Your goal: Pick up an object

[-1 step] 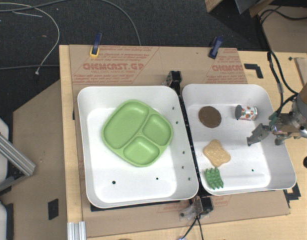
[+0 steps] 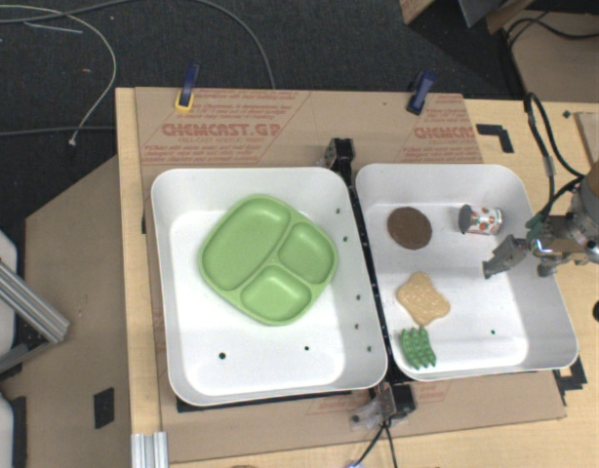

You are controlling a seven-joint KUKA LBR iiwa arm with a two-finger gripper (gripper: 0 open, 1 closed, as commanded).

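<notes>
Your gripper [image 2: 506,257] hung over the right bin [image 2: 495,354], just below the small can [image 2: 482,220], seemingly lining up; whether it was open, you couldn't tell.

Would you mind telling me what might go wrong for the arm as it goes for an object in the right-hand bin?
1. The pincer hangs over bare floor between the small can and the cracker; closing here likely grabs nothing.
2. The can lies on its side and may roll away.
3. The green toy sits against the right bin front wall, hard to straddle.
</notes>
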